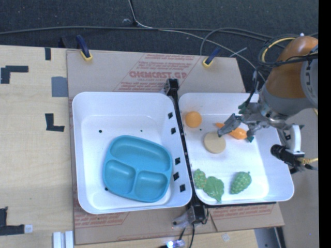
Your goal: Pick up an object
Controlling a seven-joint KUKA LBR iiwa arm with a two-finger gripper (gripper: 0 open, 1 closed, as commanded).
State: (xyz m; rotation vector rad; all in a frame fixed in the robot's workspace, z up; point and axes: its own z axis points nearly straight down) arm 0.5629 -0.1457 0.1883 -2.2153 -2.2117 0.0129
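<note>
Crowding is the risk: near edge of right bin (279, 192) has green leafy toys (213, 186), then tan disc (214, 142), orange piece (238, 134) w/ gripper (237, 128) over it, claw spread, holding nothing. Fingers may straddle both, slip.

A: Where does the camera sit?
B: Above the bench (31, 138), looking down at a slant, far enough off to take in both bins.
A: Which way is it turned?
B: The near edge of the bench lies at the bottom, dark floor (155, 4) at the top. The left bin (83, 112) sits about mid-frame, the right bin (279, 190) toward the right.
A: And the arm?
B: The arm (289, 81) enters from the right, seen from above, its orange band toward the top right corner.
A: Any second view?
B: One camera; I can compare nothing.
</note>
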